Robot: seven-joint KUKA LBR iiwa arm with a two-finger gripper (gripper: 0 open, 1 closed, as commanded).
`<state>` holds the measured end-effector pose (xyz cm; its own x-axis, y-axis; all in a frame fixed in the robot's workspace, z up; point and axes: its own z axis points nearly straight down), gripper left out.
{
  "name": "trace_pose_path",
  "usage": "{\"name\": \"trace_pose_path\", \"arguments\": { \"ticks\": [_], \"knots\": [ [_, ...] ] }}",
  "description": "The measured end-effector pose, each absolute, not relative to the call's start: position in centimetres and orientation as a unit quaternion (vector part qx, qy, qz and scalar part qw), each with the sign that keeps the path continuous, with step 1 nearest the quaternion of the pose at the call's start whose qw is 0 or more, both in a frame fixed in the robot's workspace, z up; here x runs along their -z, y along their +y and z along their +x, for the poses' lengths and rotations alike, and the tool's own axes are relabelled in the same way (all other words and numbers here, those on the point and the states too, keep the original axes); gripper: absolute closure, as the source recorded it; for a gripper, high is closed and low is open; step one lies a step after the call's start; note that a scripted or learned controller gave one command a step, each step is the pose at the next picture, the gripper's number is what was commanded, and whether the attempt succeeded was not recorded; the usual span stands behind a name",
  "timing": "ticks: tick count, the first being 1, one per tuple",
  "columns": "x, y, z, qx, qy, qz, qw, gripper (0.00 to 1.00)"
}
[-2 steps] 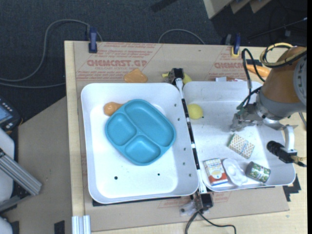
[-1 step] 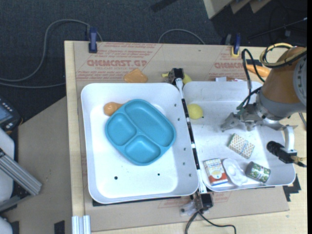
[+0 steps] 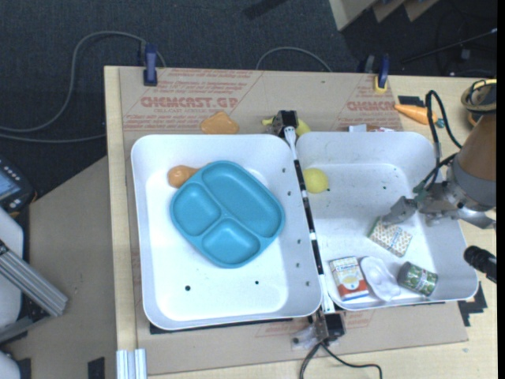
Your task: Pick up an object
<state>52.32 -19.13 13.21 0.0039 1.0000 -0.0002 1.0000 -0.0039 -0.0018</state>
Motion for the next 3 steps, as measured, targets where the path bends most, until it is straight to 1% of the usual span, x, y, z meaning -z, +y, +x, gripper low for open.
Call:
{"name": "trace_pose_path", "arguments": {
  "ticks": [1, 2, 3],
  "knots": [
    [-11.2, -18.6, 48.1, -0.0011, -0.706, -0.708, 0.003, 0.00],
    [-17.8, -21.4, 50.2, 0.0009, -0.707, -0.707, -0.005, 0.00],
    [-11.2, -20.4, 47.8, -0.0006, -0.707, -0.708, 0.002, 0.00]
  ]
}}
